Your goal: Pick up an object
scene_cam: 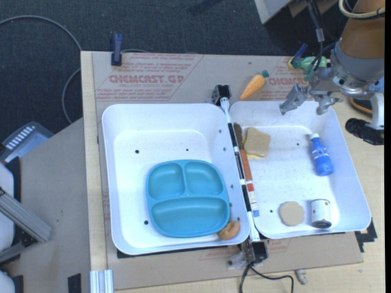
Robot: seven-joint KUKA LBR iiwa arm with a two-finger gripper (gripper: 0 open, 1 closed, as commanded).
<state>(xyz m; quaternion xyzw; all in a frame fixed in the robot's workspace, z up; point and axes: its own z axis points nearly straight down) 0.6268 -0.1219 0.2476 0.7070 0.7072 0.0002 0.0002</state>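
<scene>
My gripper (307,103) hangs over the far edge of the right bin (349,163), its two grey fingers spread apart and open with nothing between them. In that bin lie a tan slice of bread (256,143) at the left, a blue bottle (319,155) with a white cap to the right, a round tan cookie (291,213) near the front, and a small white can (320,213) beside it. The blue bottle is a short way below the gripper.
The left bin (122,163) holds a blue divided plate (187,197) and a small brown pastry (230,229) at its front right corner. An orange toy carrot (252,86) lies on the cardboard behind the bins. A blue clip (116,47) stands at the far left.
</scene>
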